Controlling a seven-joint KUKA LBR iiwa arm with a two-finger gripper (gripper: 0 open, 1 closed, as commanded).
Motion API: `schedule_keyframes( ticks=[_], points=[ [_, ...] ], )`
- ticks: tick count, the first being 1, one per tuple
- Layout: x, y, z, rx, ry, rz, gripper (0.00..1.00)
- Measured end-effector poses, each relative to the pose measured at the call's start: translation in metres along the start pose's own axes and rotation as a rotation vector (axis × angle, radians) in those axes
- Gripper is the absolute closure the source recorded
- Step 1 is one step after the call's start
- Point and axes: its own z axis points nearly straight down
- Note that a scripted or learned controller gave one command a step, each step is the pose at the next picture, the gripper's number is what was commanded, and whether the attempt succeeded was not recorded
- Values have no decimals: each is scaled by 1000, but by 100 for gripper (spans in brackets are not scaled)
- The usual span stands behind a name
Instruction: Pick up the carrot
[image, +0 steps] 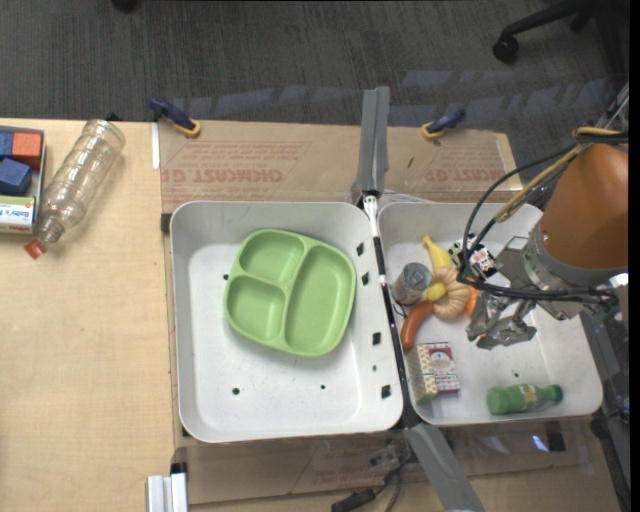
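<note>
Grey carpet (280, 45) – wood bench (80, 350).

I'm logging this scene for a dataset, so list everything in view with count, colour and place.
Bins: 2, white, side by side on the bench.
Divided plate: 1, green, left bin.
Carrot: 1, orange, right bin, left side.
Banana: 1, yellow, right bin.
Can: 1, grey, beside the banana.
Small carton: 1, white and pink, right bin.
Green bottle: 1, right bin front.
Plastic bottle: 1, clear, bench left.
Clamps: 2, blue and yellow, behind the bins.
End effector: 1, grey, over the right bin.
</note>
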Motion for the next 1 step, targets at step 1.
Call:
schedule_keyframes(
  ticks=[1],
  points=[
    [-3, -25, -80, 3, -3, -181, 100]
  ],
)
